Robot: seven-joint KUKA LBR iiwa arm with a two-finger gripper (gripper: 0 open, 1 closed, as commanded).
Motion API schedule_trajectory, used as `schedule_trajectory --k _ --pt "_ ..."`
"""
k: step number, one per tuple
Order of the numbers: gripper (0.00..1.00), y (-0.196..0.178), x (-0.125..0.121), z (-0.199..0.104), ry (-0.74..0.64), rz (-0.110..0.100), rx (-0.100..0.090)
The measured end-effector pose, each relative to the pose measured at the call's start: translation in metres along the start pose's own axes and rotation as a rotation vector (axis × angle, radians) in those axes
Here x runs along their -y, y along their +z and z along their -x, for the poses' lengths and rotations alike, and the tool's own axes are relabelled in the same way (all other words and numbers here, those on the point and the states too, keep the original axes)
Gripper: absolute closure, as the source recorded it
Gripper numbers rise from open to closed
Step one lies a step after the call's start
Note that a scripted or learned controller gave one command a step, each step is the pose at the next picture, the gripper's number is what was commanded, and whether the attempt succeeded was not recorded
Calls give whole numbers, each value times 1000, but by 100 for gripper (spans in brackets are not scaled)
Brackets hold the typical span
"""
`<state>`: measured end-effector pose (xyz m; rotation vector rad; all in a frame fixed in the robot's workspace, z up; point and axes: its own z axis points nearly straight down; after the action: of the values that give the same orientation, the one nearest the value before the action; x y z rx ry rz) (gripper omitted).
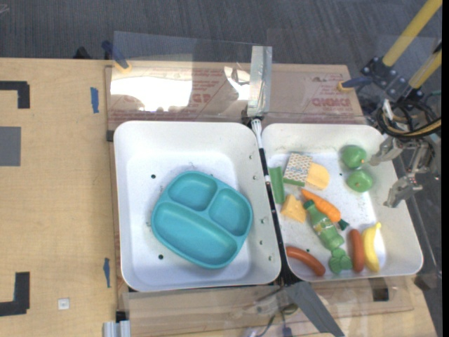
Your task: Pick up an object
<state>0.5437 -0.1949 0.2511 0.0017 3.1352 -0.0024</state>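
At the right edge of the tabletop, just outside the right bin's (414, 255) outer rim, the claw (407, 170) hangs with its metal fingers (398, 192) spread apart, nothing between them and nothing touched. Nearest to it, inside the bin's far right corner, sit two green round fruits (356, 167), one behind the other. Toward the near right corner lie a yellow banana (372, 246) and a red sausage (357, 250) side by side. At the bin's middle are a carrot (321, 203), a green bottle (327, 232) and cheese wedges (317, 177), with another sausage (304, 259) at the near edge. The left bin (133, 153) carries a teal divided plate (202, 218)
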Motion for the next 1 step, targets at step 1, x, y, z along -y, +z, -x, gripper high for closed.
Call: schedule_trajectory --k 1 --pt "0 149 23 69 59 8 -15"
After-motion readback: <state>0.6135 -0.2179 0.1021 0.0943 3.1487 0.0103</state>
